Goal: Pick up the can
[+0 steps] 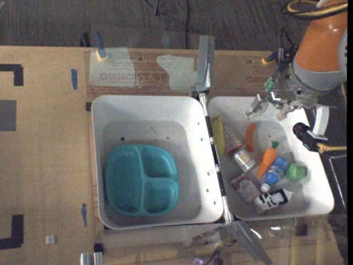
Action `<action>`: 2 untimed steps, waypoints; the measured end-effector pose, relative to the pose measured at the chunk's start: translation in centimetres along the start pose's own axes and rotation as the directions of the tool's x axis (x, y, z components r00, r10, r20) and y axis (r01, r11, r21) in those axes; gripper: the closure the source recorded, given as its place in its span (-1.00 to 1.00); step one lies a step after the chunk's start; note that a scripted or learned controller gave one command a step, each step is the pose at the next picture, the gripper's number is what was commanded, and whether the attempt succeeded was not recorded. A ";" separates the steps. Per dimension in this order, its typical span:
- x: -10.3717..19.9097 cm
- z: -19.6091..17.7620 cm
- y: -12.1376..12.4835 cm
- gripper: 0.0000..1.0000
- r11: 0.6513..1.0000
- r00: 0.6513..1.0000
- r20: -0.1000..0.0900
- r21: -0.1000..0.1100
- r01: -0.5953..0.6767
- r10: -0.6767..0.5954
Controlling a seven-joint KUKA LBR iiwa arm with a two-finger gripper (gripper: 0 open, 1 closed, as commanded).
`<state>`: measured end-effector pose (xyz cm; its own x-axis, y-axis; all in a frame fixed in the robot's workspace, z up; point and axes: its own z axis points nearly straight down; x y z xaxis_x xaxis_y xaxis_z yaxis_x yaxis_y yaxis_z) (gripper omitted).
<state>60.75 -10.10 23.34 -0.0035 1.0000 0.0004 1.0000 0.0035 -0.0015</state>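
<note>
The can [243,160] is small and silver, lying in the middle of the right bin [320,203] between a pink-capped tube [232,140] and a carrot [267,161]. My gripper [268,110] hangs over the back of the right bin, up and to the right of the can and well apart from it. Its two metal fingers [253,109] are spread open with nothing between them.
Around the can lie a yellow banana [219,135], a red-orange piece [251,136], a blue bottle [275,173], a green fruit [296,172], a dark packet [246,187] and a black-and-white carton [274,199]. The left bin [105,115] holds a teal divided plate [142,179].
</note>
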 end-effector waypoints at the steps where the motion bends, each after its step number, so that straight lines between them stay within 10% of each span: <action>1: -9.7 -8.5 -4.0 -1.00 0.983 0.983 0.002 -0.004 -0.183 0.183; 2: -11.2 -12.3 -6.5 -1.00 0.997 0.997 0.004 -0.006 -0.074 0.074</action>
<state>54.33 -21.36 35.63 0.0703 0.9975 -0.0035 0.9975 -0.0702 0.0043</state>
